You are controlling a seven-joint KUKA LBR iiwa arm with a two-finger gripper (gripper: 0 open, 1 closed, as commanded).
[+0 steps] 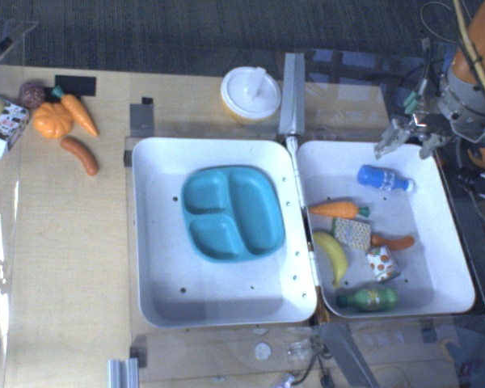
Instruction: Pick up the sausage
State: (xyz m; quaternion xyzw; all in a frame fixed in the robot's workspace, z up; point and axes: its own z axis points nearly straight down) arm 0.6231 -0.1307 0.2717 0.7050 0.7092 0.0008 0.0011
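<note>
One sausage [394, 242] I can see lies in the right bin [461, 253], partly tucked under a patterned packet [352, 234], with a carrot [335, 210] above and a banana [332, 255] beside. My gripper [408, 140] hangs over the bin's top rim near a blue bottle [384, 179], fingers spread apart, holding nothing.

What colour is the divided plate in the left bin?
The divided plate is light blue, seen clearly in the camera view looking down.
</note>
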